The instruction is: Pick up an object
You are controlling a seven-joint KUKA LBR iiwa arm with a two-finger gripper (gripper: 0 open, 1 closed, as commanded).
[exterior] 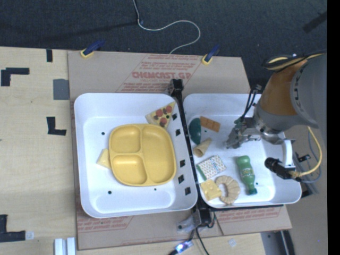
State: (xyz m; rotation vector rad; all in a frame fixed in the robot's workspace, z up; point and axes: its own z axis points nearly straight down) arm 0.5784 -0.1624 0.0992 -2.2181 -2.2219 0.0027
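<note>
The gripper hangs low over the middle of the right bin, on a bare part of its floor, and whether it is wide or narrow cannot be told from this slanted view; nothing is seen held in it. The green bottle lies just beside it, toward the near edge, probably the easiest object to take because it lies apart from the others. The other small things crowd along the left wall of this bin: a dark green piece, an orange block, a cone, a checkered packet and a cracker touching a pretzel-like ring. In the left bin, a yellow divided plate fills the centre, with a pizza slice near the far right corner.
</note>
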